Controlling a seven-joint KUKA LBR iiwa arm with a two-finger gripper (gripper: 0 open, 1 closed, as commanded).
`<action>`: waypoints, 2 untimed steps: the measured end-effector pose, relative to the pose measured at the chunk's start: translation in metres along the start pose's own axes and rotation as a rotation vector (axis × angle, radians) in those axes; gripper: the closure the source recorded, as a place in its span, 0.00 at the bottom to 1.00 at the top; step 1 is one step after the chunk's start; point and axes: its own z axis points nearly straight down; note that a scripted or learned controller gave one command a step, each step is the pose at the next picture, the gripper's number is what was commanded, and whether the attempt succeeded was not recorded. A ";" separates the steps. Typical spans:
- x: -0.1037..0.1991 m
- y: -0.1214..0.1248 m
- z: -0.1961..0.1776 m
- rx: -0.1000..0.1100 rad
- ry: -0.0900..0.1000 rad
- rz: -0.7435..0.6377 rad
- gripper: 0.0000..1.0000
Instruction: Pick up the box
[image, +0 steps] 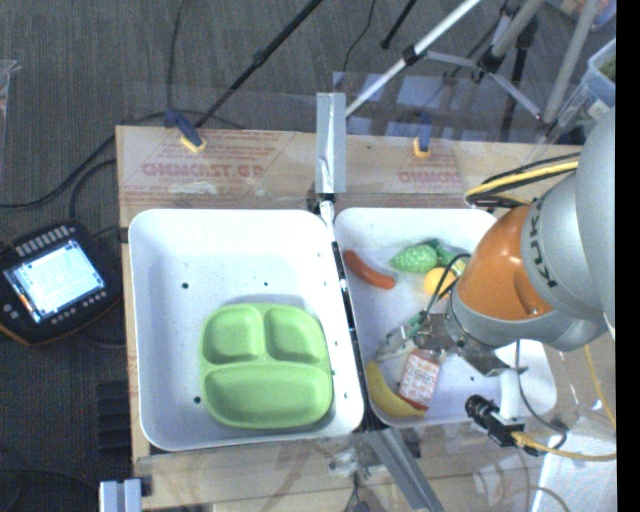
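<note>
The box (420, 378) is small, red and white, and sits tilted in the front part of the right bin (520, 395). My gripper (424, 338) reaches in from the right below the orange wrist band and hangs right over the box's far end. The box's top edge meets the gripper's tip, and whether they touch is hidden by the gripper body.
A yellow banana (385, 395) lies just left of the box against the bin's front left corner. A red-orange sausage-shaped piece (369, 270), a green item (415, 258) and a yellow item (437, 281) lie at the back of the right bin. A green divided plate (267, 367) sits in the left bin (170, 260).
</note>
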 end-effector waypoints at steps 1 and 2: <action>0.001 0.001 0.000 -0.002 0.002 0.083 0.00; 0.000 0.001 0.000 0.000 0.002 0.065 0.00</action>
